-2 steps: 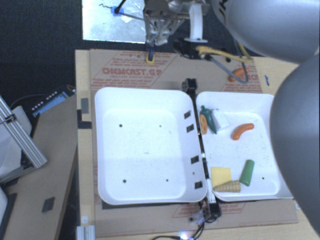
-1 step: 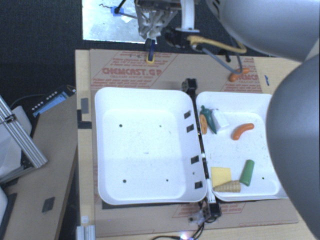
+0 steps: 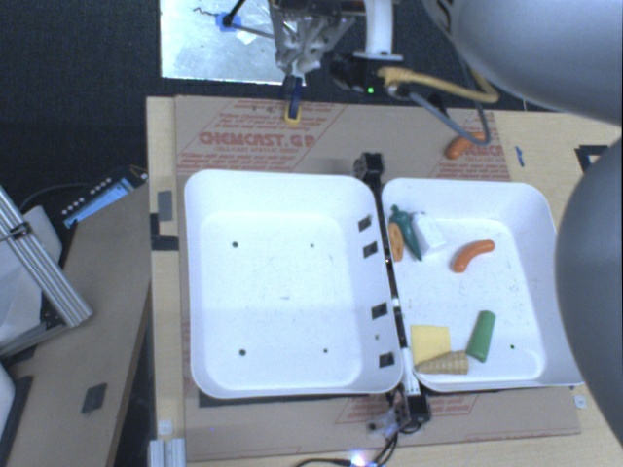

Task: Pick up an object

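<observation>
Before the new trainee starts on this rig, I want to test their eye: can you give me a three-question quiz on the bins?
1. True or false: the sausage lies in the left bin.
2. Which touches the yellow block? A) green cylinder B) cone C) carrot
3. Fill in: the pincer is above the bench behind the ___ bin.

Key: 1 false, it is in the right bin; 2 B; 3 left.
</observation>
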You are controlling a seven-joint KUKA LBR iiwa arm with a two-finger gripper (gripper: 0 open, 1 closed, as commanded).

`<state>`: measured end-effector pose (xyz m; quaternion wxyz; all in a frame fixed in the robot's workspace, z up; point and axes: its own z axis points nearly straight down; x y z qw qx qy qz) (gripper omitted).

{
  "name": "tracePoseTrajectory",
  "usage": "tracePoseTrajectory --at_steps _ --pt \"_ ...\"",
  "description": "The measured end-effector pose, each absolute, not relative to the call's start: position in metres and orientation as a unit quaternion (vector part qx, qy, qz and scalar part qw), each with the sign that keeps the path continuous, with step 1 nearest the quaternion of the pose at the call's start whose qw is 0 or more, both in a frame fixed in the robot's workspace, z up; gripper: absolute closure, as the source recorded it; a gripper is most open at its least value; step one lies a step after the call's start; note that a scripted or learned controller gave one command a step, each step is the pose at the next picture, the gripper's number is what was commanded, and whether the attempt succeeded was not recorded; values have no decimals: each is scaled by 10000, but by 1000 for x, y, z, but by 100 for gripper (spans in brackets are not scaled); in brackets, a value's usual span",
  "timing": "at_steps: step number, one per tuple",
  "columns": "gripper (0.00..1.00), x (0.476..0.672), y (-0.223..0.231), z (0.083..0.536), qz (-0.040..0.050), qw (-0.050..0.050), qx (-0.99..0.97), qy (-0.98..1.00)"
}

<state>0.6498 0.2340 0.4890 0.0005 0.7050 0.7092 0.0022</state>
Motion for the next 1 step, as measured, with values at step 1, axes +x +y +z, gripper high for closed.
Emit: tracePoseTrajectory --at_steps 1 --pt "100 669 234 501 16 15 7051 7091"
